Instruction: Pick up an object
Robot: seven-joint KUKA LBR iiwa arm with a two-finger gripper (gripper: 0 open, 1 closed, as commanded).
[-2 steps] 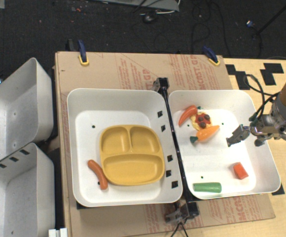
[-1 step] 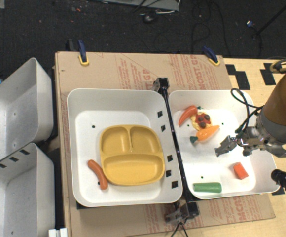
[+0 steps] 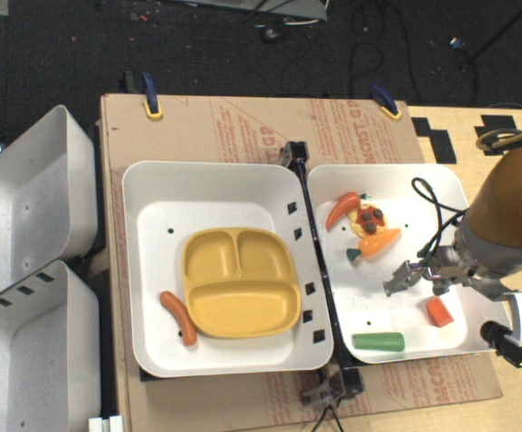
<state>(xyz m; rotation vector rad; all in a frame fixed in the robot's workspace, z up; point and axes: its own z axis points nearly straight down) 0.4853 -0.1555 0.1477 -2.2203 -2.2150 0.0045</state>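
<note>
Right bin [image 3: 441, 183]: small orange block [image 3: 438, 312] near the right wall, just beside the gripper [image 3: 407, 280]; green bar [image 3: 378, 340] at the near edge; toy food cluster [image 3: 367, 226] far left. Gripper empty, finger spread indeterminate. Left bin [image 3: 144, 241]: yellow divided plate [image 3: 240, 282], sausage [image 3: 179, 318] beside it.

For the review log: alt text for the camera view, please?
A grey arm's two-finger gripper hangs over the right white bin, among a small orange block, a green stick and a cluster of toy food. The left white bin holds a yellow divided plate and an orange toy sausage.
</note>
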